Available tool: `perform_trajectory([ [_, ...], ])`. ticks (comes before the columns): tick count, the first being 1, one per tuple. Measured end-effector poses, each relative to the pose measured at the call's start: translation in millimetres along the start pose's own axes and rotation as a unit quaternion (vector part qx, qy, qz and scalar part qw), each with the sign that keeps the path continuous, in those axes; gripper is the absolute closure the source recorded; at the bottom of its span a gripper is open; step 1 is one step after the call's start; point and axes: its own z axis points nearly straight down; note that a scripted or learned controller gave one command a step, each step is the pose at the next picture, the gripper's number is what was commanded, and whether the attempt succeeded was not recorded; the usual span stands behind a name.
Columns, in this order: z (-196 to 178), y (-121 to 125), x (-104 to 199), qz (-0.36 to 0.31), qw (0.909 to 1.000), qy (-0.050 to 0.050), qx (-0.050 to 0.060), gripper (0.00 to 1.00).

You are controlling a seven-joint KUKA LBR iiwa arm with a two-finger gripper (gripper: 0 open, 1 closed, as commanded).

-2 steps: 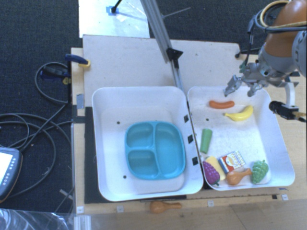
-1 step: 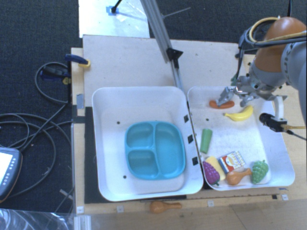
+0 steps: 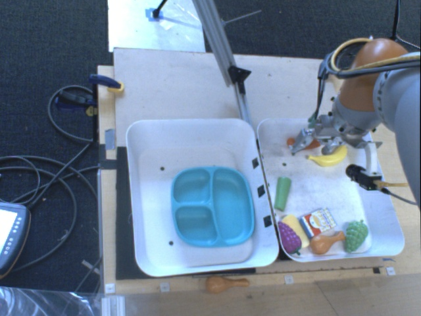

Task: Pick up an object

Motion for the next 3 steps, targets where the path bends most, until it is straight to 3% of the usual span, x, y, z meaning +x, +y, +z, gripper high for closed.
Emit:
perform_trajectory([
  [1,-14.2,2.0,-0.4,0.0,1.0,0.0,-0.003,1.0],
  [3,-118.5,9.4,6.7,-0.003,1.0,-0.001,-0.005,1.0],
])
